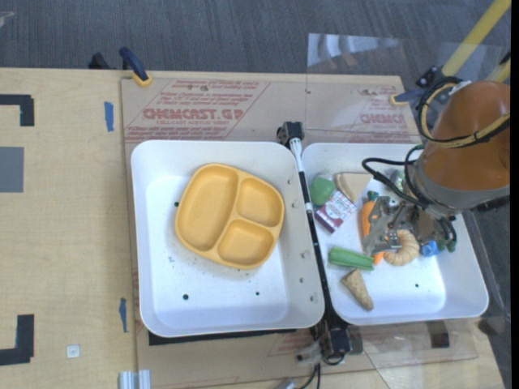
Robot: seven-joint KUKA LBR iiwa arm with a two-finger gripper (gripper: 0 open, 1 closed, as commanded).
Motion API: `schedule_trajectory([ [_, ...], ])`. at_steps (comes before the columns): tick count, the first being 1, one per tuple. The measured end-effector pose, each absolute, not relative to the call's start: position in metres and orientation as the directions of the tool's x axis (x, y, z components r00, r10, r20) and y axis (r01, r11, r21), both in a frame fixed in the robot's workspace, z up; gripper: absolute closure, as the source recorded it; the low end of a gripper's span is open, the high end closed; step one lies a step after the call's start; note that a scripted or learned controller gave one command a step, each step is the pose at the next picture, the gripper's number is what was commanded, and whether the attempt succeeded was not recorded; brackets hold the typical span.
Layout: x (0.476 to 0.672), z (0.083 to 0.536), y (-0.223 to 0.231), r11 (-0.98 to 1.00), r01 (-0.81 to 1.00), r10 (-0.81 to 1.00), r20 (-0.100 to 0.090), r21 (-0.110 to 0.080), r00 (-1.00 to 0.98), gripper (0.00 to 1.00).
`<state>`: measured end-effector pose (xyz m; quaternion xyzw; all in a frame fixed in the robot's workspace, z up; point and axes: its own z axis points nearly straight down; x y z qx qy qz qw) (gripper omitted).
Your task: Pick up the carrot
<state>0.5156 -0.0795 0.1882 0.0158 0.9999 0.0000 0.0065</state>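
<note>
Gripper (388, 227) low in right bin (462, 294), just right of carrot (367, 215); finger state: cannot tell. Best centre over carrot, avoiding croissant (401, 250) below.

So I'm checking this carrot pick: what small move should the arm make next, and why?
Probably a slight shift toward the carrot, then straight down. The gripper hangs low in the right bin, with the carrot at its left edge and a croissant crowding just below.
</note>
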Motion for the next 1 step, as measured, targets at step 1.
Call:
schedule_trajectory([
  [1,0.4967,0.0973,-0.0953,0.998,-0.066,-0.066,-0.012,-0.001,-0.998,1.0],
])
